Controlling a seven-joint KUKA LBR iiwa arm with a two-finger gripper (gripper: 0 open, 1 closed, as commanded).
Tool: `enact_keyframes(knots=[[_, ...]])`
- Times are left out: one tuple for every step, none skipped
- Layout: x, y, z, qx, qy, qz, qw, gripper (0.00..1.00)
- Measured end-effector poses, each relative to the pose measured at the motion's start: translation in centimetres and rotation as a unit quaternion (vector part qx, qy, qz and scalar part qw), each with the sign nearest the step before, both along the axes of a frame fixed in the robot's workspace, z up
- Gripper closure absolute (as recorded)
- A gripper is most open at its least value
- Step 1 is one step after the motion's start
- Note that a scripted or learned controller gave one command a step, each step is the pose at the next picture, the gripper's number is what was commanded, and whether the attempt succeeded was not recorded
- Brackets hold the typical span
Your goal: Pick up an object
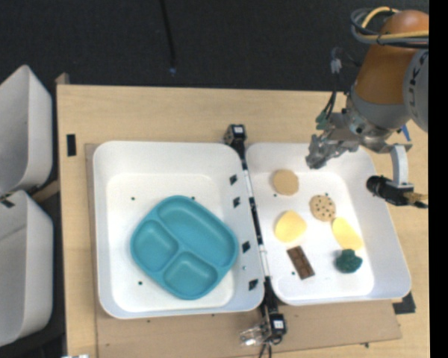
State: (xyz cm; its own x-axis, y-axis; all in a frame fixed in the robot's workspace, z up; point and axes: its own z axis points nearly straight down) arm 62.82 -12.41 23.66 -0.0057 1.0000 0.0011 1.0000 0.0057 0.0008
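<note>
The right bin [373, 278] holds several small objects: a tan round biscuit [285, 182], a brown dotted cookie [323, 207], a pale yellow round piece [290, 227], a yellow lemon-like piece [346, 233], a brown chocolate bar [300, 262] and a dark green clump [349, 260]. My gripper [319, 156] hangs over the bin's back part, up and to the right of the tan biscuit, with nothing seen in it. Its tips are too dark and small to read.
The left bin [112, 200] bears a blue divided plate [183, 246]. Black clips [235, 134] sit along the seam between the bins. A black fitting [384, 188] juts over the right bin's right rim. White shapes [15, 133] stand at the far left.
</note>
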Motion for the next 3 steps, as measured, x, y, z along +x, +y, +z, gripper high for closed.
enact_keyframes(knots=[[-0.4,6.1,0.4,0.0001,0.0,0.001,1.0,1.0],[-1.8,11.2,1.4,0.0003,0.001,0.0,1.0,1.0],[-2.2,15.8,0.6,-0.0004,0.001,0.0,1.0,1.0]])
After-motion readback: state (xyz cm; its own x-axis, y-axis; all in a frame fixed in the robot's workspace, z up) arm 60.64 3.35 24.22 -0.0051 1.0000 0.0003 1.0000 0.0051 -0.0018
